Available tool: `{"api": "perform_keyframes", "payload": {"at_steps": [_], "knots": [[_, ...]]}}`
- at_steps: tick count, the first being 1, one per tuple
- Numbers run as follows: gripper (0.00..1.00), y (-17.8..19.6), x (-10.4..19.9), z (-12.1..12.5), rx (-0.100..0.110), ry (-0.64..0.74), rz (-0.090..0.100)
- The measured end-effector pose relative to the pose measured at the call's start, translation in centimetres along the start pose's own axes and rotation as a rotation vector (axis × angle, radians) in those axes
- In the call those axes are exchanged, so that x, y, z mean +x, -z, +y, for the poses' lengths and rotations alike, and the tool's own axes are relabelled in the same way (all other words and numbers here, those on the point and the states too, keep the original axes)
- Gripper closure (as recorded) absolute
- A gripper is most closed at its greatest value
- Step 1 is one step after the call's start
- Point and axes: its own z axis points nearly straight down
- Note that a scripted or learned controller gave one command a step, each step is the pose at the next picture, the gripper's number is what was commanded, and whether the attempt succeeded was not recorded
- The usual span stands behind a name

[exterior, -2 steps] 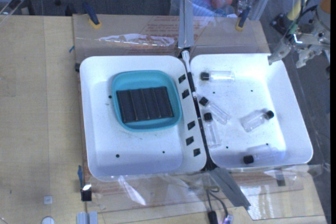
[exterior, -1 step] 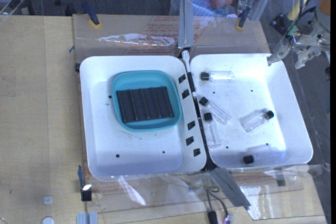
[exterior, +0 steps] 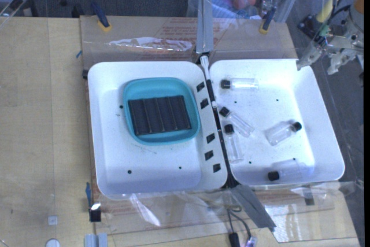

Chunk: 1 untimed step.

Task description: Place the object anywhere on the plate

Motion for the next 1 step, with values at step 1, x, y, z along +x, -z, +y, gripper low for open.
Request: {"api": "perform_keyframes", "payload": {"at_steps": [1], "knots": [[0.0, -0.93, 1.77, -0.22, 0.004, -0.043, 0.001]]}}
